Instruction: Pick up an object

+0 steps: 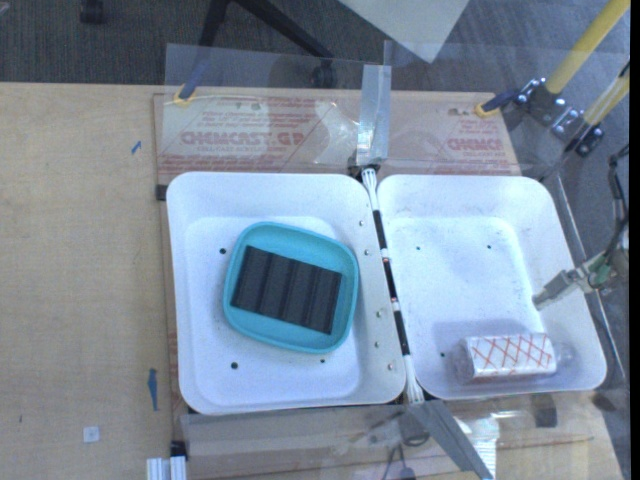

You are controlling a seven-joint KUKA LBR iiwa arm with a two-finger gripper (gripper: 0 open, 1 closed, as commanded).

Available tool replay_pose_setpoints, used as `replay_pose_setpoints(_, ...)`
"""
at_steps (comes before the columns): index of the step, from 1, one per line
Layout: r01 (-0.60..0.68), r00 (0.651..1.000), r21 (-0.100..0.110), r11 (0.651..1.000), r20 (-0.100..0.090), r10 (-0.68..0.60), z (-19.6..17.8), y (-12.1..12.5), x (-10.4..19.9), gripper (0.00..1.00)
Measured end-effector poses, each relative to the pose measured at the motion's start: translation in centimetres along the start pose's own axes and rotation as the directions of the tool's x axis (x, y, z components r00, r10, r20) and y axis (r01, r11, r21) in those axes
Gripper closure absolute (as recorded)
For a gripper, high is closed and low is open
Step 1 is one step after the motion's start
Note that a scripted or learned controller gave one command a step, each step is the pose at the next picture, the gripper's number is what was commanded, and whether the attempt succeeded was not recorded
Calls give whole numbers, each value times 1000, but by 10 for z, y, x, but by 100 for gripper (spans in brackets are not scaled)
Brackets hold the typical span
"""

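near right, a packet (508, 356) with a red crosshatch print lies flat in the right bin's (470, 218) near corner, close to the near rim. in the left bin (195, 208) a teal tray (290, 287) with a dark ribbed insert sits tilted about mid-bin. at the right bin's right rim, a slim metal part that may be the hand (570, 283) pokes in over the edge, apart from the packet; cannot tell its state. wooden tabletop (70, 268) runs left and far
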State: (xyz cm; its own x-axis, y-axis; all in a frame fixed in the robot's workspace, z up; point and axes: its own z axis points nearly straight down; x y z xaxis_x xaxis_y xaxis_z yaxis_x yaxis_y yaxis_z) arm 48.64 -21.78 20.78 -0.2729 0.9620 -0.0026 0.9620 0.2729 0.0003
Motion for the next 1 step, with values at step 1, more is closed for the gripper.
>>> replay_pose_setpoints(1, 368, 930, 0, 930, -5, -368, 50, -1, 19, 0)
